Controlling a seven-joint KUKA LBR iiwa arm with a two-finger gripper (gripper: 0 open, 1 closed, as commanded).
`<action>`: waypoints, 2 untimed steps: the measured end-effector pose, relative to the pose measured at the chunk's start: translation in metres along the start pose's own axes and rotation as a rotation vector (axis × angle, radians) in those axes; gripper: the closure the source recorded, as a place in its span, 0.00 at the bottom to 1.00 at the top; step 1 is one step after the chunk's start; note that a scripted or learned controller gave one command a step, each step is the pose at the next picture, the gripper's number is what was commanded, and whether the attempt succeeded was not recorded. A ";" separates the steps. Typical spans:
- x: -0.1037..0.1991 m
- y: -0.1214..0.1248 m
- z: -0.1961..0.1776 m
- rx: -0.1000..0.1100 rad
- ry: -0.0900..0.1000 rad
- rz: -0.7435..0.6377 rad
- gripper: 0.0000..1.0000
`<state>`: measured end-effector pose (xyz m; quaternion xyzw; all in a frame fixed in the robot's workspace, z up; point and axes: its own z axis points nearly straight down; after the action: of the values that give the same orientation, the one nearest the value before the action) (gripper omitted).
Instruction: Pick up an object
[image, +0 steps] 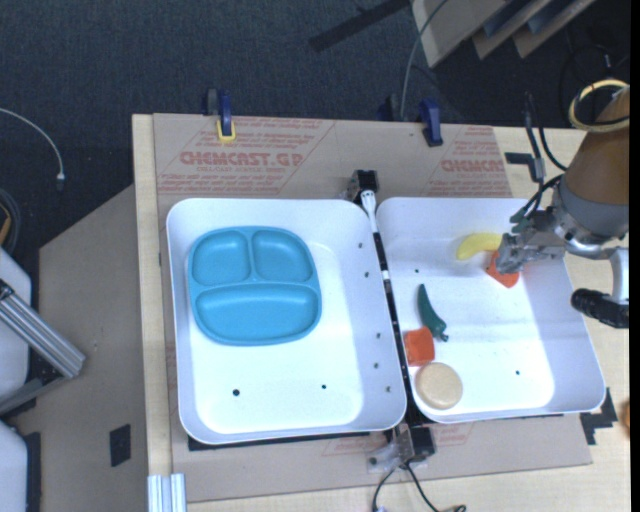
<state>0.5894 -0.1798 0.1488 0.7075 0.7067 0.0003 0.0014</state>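
The desk (300, 150), topped with brown printed board, carries two shallow white bins side by side. The left bin (290, 405) holds a blue divided plate (256, 284) with three compartments, lying flat toward the bin's far left part. The right bin (540, 370) holds several small things. A yellow banana-shaped piece (476, 245) lies near its far edge, and just beside it, to the right, sits a red-orange block (505, 274). Nearer the middle of the bin lies a dark green pepper-like piece (431, 313), tilted, and close below it an orange-red piece (419, 346) rests against the bin's left wall. A round beige disc (438, 386) lies in the bin's near left corner, touching or almost touching the orange-red piece. The arm reaches in from the right, and its claw (517, 252) is low over the far right part of the right bin, right at the red-orange block and near the yellow piece. I cannot tell whether the claw is spread or closed, nor whether it grips the block.
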 end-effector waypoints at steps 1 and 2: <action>-0.002 -0.005 -0.046 -0.003 -0.001 0.000 1.00; -0.003 -0.004 -0.090 -0.004 -0.001 -0.002 1.00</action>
<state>0.5852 -0.1824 0.2390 0.7067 0.7075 0.0013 0.0032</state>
